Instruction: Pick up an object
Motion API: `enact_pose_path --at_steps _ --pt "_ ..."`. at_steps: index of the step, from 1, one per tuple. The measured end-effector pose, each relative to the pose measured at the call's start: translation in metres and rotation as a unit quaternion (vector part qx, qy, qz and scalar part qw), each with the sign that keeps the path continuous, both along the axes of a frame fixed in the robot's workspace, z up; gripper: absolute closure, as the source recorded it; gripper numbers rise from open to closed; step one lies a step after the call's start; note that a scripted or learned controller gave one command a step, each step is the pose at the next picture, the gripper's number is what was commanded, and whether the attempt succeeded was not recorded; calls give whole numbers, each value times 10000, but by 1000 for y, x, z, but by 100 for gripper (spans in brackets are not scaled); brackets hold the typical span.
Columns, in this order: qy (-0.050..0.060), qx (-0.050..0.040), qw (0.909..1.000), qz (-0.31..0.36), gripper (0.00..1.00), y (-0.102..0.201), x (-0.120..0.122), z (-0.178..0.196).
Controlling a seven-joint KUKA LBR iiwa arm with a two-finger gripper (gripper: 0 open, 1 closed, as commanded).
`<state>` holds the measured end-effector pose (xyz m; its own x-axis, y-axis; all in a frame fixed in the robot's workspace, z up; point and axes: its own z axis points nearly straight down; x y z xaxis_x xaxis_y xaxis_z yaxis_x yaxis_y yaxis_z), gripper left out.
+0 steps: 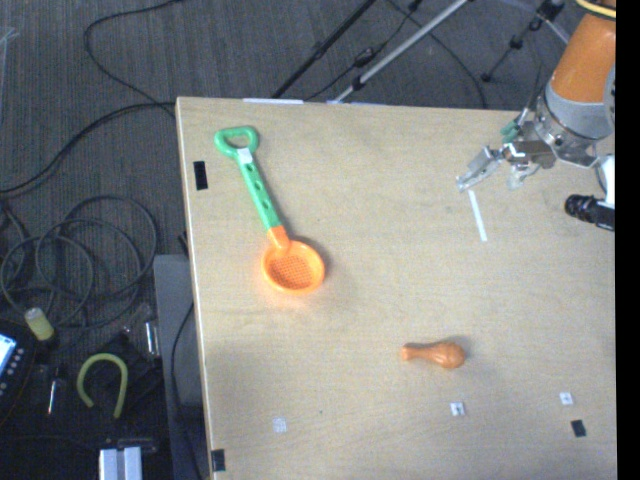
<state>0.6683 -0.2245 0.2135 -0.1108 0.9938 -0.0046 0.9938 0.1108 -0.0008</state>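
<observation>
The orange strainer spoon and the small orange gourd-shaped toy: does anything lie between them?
No. In the camera view, bare tan board separates the spoon from the toy.

The arm (pixel 585 53) is fat and round, with a big orange band. Under the orange comes a grey ring, then a silver metal part with small bits sticking out. The gripper (pixel 487 168) is shiny silver and thin, like little metal sticks. There is a bit of green by the wrist. A black knob sticks out low on the side.
</observation>
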Motion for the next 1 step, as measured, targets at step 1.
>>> enact_pose_path --at_steps 1 --pt "-8 7 9981 623 0 2 0 186"
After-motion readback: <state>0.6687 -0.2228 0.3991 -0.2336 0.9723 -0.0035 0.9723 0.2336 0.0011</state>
